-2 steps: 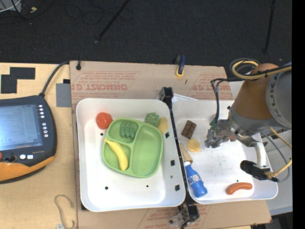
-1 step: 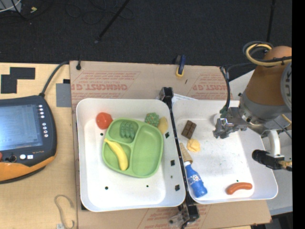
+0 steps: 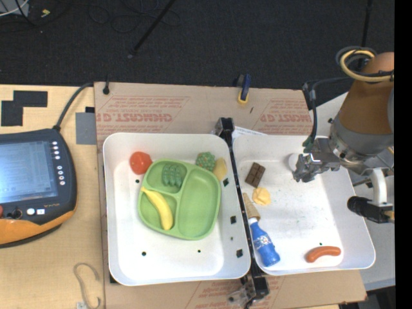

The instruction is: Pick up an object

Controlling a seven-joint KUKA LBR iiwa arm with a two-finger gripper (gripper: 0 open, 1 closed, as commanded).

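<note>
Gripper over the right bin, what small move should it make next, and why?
Probably swing left toward the brown block and descend. The gripper hovers above bare floor of the right bin with nothing under it, and that block looks like the nearest object, lying apart from the others.

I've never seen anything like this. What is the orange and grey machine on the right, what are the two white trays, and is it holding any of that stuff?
This is one picture from a camera fixed above a bench, looking down at a slant. The machine is a robot arm reaching in from the right; at its end is a two-finger gripper, hanging over the right bin. I can see nothing between its fingers. That bin holds a brown block, a yellowish piece, a blue bottle and a sausage. The left bin holds a green divided plate with a banana on it, and a red tomato beside the plate. The screen device at the left lies on the bench.
</note>
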